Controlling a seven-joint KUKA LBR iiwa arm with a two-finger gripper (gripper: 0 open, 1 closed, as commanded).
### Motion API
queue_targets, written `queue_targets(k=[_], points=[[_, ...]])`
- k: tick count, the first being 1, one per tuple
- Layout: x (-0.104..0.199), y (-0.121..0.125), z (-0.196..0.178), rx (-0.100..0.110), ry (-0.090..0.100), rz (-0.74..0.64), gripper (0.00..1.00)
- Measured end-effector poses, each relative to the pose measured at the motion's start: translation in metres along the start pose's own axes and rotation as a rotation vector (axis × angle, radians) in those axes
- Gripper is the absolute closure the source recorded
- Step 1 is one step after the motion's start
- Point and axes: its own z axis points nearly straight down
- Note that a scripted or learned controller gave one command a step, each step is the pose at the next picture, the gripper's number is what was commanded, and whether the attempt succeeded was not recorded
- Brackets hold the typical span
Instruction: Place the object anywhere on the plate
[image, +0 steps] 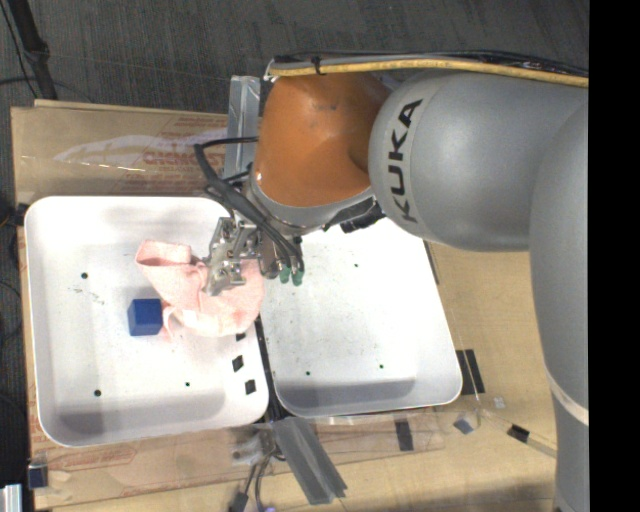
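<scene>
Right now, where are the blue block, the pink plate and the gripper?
blue block (145, 317): camera view, its top face.
pink plate (190, 285): camera view, its bare left part.
gripper (232, 262): camera view, between its fingertips, over the plate's right side.

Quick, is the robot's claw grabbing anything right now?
Gripper: sits over the pink plate in the left bin; open or closed cannot be told. Blue cube lies apart, untouched.

Two white bins, left (60, 400) and right (420, 350), are carried side by side, touching, on a brown surface (100, 140), with black tape marks (470, 372) nearby.
</scene>
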Motion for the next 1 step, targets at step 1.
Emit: queue_targets(k=[1], points=[[0.0059, 0.0517, 0.0046, 0.001, 0.0, -0.001, 1.0]])
